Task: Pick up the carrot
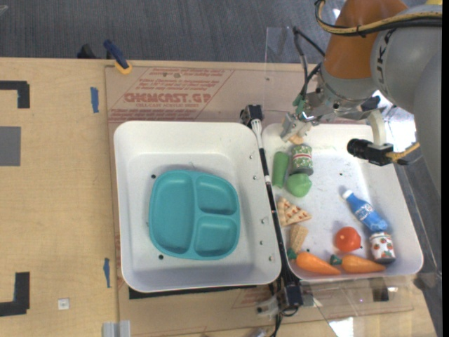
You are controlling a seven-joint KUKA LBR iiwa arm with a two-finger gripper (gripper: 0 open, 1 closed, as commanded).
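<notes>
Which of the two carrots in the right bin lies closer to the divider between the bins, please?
The left carrot, at the bin's front-left corner beside the divider; the other carrot lies further right, by the small can.

Glossy white plastic bins (133, 209); matt teal plastic tray (194, 215); smooth orange plastic carrot (317, 263); bare matt wood bench (56, 209); arm (400, 48) smooth grey.

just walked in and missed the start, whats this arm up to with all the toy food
The grey arm with the orange band reaches in over the right white bin, its gripper hovering at the bin's far left corner, above a small can and green toy vegetables. Two orange toy carrots lie untouched along the bin's near edge, beside a red tomato. The left white bin holds a teal divided plate.
</notes>
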